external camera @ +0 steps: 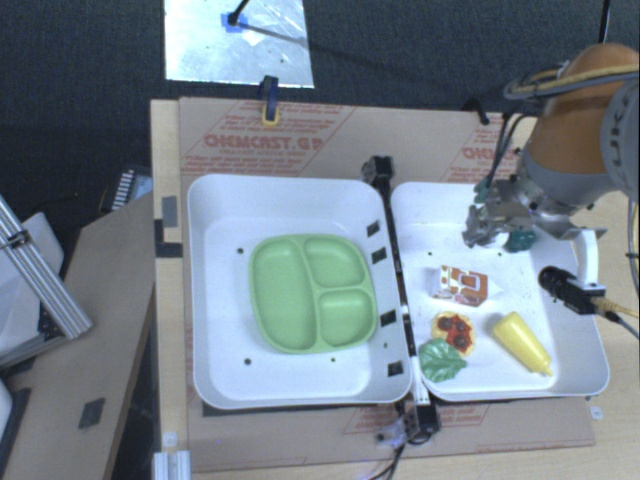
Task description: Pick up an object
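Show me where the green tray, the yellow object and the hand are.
green tray [312, 295]: camera view, its middle divider.
yellow object [521, 340]: camera view, middle of its body.
hand [482, 230]: camera view, between its fingertips.

Dark carpet-like floor [80, 68] surrounds the tabletop [330, 133], a tan board printed with red lettering; a shiny metal sheet [238, 28] lies on the floor beyond it, with blue tape [232, 21] near its middle; a yellow clamp [270, 103] grips the board's far edge; a brown panel [85, 368] and an aluminium rail [40, 278] sit at left; light is even.
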`<state>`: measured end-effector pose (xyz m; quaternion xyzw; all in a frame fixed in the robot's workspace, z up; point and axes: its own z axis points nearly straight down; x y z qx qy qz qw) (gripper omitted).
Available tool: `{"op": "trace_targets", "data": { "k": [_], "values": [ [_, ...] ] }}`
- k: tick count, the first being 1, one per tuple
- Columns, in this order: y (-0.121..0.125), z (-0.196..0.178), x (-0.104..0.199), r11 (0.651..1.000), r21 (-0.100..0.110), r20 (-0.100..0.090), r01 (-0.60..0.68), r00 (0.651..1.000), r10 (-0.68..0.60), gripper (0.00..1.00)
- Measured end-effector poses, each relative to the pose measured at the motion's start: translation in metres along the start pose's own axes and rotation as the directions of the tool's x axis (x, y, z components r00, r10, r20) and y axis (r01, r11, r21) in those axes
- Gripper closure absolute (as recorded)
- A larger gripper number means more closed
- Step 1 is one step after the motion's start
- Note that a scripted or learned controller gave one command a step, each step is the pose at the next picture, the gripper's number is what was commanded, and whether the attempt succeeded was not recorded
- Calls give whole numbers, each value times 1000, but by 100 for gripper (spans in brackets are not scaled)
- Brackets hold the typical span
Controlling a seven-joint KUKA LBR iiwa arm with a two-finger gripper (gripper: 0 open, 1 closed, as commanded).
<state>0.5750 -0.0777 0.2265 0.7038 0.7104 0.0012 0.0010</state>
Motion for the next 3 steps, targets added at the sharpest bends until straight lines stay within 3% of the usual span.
{"op": "trace_targets", "data": {
  "k": [1,3],
  "values": [
    [31,2,50,1000,-1,-1,0,1000,0,100],
    [58,3,144,1000,-1,-2,0,1000,0,100]
  ]
}}
